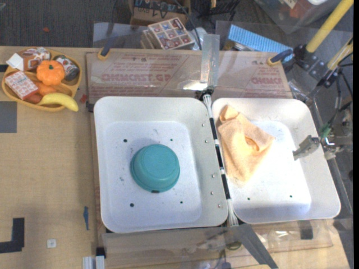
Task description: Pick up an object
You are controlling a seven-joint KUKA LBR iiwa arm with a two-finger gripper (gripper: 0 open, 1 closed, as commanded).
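Teal bowl point(155, 167): upside down in left bin point(112, 116).
Cloth point(242, 142): crumpled in right bin point(320, 200).
Gripper point(305, 146): by right rim; fingers, can't tell.

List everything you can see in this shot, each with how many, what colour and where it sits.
bowl: one, teal, upside down in the left bin
cloth: one, pale orange, crumpled, left side of the right bin
bins: two, white, side by side on the bench
tray of toy food: one, yellow, upper left, holding a banana, a small pumpkin and little boxes
patterned box: one, behind the bins
blue sheet: one, behind the right bin
claw: one, grey metal, over the right bin's right edge
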